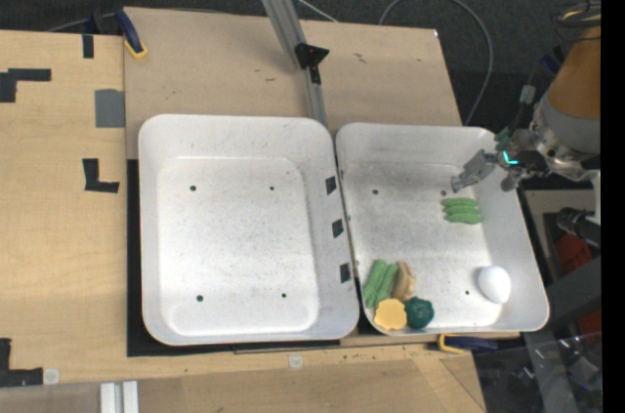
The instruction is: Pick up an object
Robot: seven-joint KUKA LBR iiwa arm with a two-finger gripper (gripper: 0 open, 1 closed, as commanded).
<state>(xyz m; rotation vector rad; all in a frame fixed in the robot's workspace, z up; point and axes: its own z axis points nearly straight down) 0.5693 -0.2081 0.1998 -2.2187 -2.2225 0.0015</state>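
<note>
Near corner of right bin (527, 304): a yellow piece (390, 314), a dark green piece (419, 311) and a long green piece (377, 281) clustered together; a white ball (493, 283) well apart to the right.
Likely target: green bean-like toy (462, 210), mid-bin, long axis running left to right.
Gripper (479, 170): just beyond the green toy, above it; whether the fingers are apart or together cannot be told; nothing seen held.
Next move: probably a short drop toward the viewer.
Left bin (156, 206): beside the right one.

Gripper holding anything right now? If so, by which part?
Nothing held. The gripper hangs just above the green piece in the right bin, with nothing between its fingers.
</note>
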